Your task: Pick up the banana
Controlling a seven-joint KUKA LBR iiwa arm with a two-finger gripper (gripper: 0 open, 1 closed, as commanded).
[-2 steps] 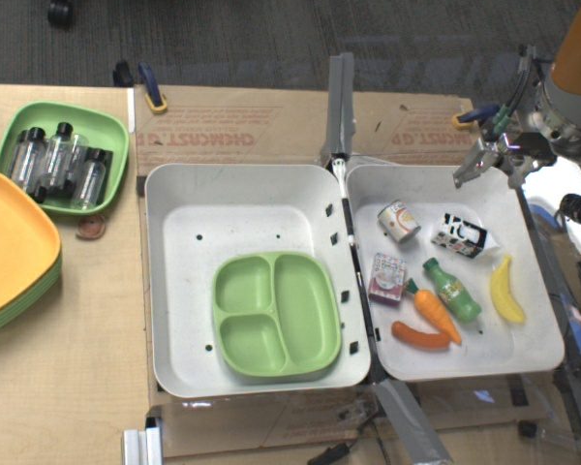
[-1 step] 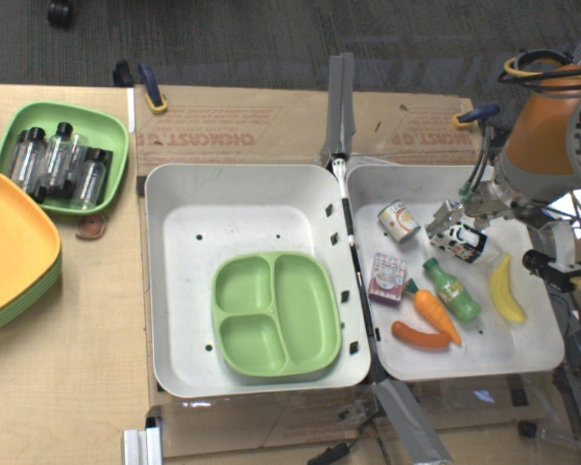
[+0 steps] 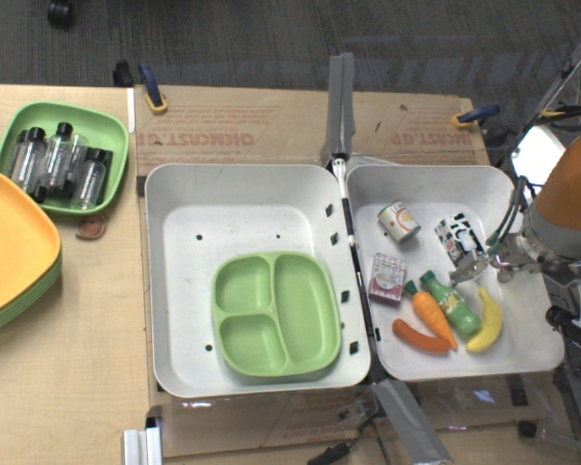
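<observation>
A: Banana (image 3: 487,324), yellow and curved, lies in the right bin (image 3: 436,190) near its right wall, toward the front, its lower end just beside the orange carrot (image 3: 434,320).

B: And the tool (image 3: 476,265)?

A: It sits above the bin's right part, just beside the upper tip of the banana, reaching in from the right on the grey arm (image 3: 562,223) with the orange band. Nothing is seen between its fingers; whether they stand wide or narrow cannot be told at this size.

B: Neighbouring items?

A: A green bottle (image 3: 449,300) lies between carrot and banana. A second orange-red piece (image 3: 419,337) lies in front of the carrot. A pink carton (image 3: 387,278) stands left of them, a small can (image 3: 399,221) toward the back, and a black-and-white packet (image 3: 458,236) just behind the tool.

B: Left bin (image 3: 174,260)?

A: It holds a green three-compartment tray (image 3: 276,313). On the bench (image 3: 68,376) to the far left, a green dish (image 3: 105,132) carries dark-capped vials (image 3: 56,163), beside a stack of orange plates (image 3: 15,260).
</observation>
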